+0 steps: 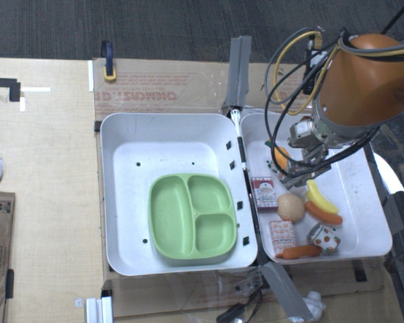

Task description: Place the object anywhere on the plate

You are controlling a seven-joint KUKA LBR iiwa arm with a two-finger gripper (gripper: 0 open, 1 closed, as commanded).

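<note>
Nearest, along the front wall of the right bin (363, 251), well below the gripper (297, 169), an orange carrot-like piece (297, 252) is seen lying flat, with a small red-and-white packet (282, 233) just behind it and a patterned, shiny item (324, 237) beside it. Closer to the gripper, a tan egg-shaped object (290, 206) is found just below it, touching a red-and-white box (263, 192) on the gripper's left. Down and to the gripper's right, a yellow banana (320, 196) is laid against a long orange piece (323, 213). Directly beside the gripper, an orange rounded object (280, 158) is partly hidden by the cables; whether it is touched cannot be told, and the gripper's state cannot be told either. Far off to the gripper's left, in the left bin (121, 180), the green divided plate (192, 215) is set flat, with three compartments. Farthest back, the arm's orange band (367, 79) is seen above the gripper.
</note>
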